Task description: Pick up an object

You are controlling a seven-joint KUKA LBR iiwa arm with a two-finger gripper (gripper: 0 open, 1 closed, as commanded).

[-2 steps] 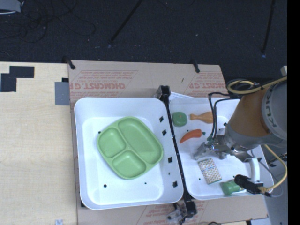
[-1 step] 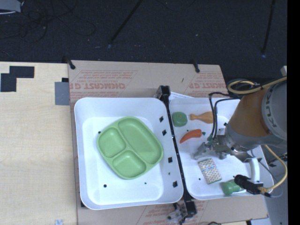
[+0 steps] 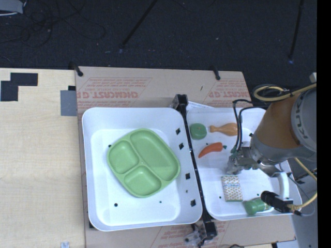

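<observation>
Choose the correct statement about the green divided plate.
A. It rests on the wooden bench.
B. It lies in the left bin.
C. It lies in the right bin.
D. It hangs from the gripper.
B: the green divided plate lies flat on the floor of the left bin.

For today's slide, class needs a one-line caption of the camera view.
KUKA arm's gripper hovers in the right bin above a patterned packet; green divided tray sits in the left bin.

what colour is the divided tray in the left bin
Light green: the divided tray shows plainly in the camera view, lying in the left bin.
</observation>
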